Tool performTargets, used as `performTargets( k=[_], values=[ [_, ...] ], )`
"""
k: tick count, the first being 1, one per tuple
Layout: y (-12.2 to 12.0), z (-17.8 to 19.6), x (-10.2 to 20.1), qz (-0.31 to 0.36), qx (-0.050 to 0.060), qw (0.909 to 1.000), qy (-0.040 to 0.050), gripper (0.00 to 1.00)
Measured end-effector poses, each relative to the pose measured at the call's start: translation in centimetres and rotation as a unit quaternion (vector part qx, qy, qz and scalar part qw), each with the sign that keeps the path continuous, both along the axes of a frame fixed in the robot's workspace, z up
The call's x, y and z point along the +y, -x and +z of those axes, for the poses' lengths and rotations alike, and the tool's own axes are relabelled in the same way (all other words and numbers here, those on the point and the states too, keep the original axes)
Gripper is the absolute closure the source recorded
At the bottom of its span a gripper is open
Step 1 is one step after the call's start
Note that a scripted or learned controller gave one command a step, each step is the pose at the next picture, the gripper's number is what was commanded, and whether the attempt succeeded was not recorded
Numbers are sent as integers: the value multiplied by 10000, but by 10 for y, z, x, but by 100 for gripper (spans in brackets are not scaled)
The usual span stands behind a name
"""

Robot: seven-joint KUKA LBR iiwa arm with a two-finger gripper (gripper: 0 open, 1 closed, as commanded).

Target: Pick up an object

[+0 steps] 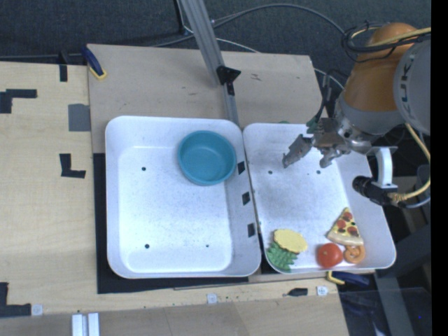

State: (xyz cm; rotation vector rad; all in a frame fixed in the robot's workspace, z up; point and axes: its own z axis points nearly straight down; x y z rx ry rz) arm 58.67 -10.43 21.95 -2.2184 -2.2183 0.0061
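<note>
We see the grey arm (392,68) coming in from the right, its orange band bulging at the upper right corner above the wrist, and the wrist bent down over the far part of the right bin (294,194). The gripper (311,156) hangs there with its two dark fingers spread apart, one slanting toward the left and the other pointing nearer the bin's right side, with nothing between them. Whether the fingertips touch the bin floor we cannot tell. The toy food lies well apart from the gripper, along the near edge of the same bin: a yellow corn piece (290,241) lying on a green leafy piece (281,257) at the near left, a red tomato (329,255) to their right, a small orange piece (354,253) just beside the tomato, and a pizza slice (344,228) just behind those two. In the left bin (140,208) a blue bowl (206,157) sits upright at the far right corner.
</note>
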Motion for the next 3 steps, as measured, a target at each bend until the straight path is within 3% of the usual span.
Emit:
performTargets(
  k=[2, 3],
  values=[
    [11, -107, 7, 5, 0, 10000, -2, 0],
    [9, -95, 7, 4, -23, 10000, 2, 100]
  ],
)
